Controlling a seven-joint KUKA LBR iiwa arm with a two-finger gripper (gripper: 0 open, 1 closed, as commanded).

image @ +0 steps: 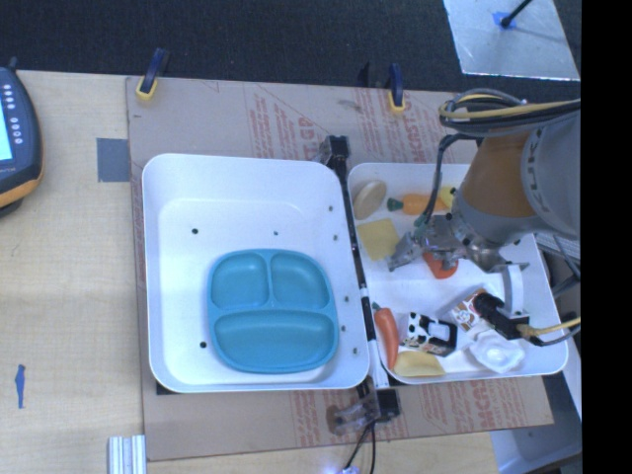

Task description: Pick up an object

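My gripper (425, 249) is low in the right bin (541, 276), near its middle, under the grey arm with the orange band. A small red-orange piece (440, 265) lies right beneath the gripper, partly hidden by it; whether it is gripped I cannot tell. A yellow square slice (378, 238) lies just left of the gripper. Behind it are a beige round piece (369, 198) and an orange piece with a green end (409, 203).
At the right bin's front lie a red-orange carrot shape (386, 336), a black-and-white toy (431, 332), a yellow wedge (418, 365) and a white piece (495, 353). The left bin (178, 215) holds a blue divided plate (272, 310). A handheld controller (15, 136) sits far left.
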